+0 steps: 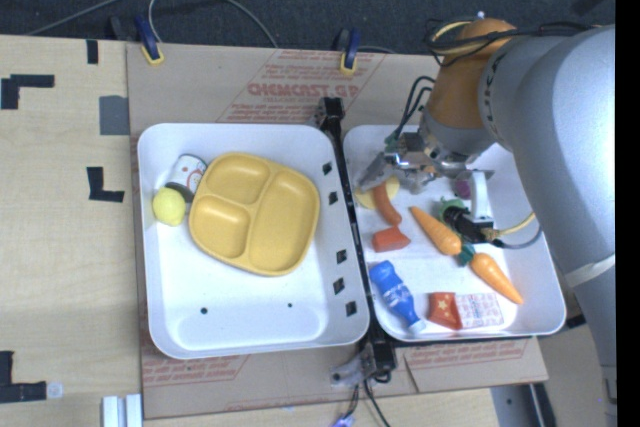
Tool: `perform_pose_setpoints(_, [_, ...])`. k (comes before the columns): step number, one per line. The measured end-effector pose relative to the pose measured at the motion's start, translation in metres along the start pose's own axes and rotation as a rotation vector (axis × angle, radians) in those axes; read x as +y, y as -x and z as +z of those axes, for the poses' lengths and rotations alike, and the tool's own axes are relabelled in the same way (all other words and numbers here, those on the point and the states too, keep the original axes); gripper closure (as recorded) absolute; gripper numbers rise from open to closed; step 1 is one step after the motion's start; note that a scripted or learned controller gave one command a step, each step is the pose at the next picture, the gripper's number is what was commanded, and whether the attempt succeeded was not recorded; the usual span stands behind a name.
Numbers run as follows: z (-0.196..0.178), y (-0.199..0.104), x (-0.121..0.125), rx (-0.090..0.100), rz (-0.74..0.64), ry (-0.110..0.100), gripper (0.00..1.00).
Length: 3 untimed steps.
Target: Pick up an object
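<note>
The orange-red piece point(386, 205) lies in the right bin point(535, 310), close to that bin's left wall and in its upper half. It is short and rounded like a small sausage, glossy, orange shading to red, and it lies at a slant. A pale yellow lump point(372, 196) touches its upper end, too small for me to name.

My gripper point(398, 171) hangs just above and beside that upper end, low over the bin's top left corner. Its metal parts and cables crowd together there, and I cannot tell whether it is apart, together or clamped on anything. My grey arm point(560, 145) with its orange band point(460, 90) comes in from the right and covers the bin's far right side.

Just below the orange-red piece sits a red chunk point(391, 239), near it but apart. To the right, a carrot point(436, 229) lies slanted, and a second carrot point(495, 278) lies lower and further right. A blue bottle point(396, 294) lies along the bin's lower left, and a red and white packet point(466, 310) lies flat beside it at the bottom.

The left bin point(240, 325) holds a yellow divided plate point(255, 213), a yellow ball point(169, 206) touching the plate's left edge, and a small white container point(186, 172) just above the ball.
</note>
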State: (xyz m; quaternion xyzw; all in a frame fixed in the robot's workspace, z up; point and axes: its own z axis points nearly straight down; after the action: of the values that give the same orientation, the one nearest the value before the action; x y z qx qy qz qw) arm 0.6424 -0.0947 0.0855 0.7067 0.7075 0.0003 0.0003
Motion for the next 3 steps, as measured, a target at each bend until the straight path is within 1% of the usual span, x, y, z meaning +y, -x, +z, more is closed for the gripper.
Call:
perform_pose_setpoints(1, [-0.0003, 0.0016, -0.0072, -0.001, -0.001, 0.002, 0.0])
perform_pose_setpoints(3, [-0.0004, 0.0016, -0.0137, -0.002, 0.0, 0.003, 0.0])
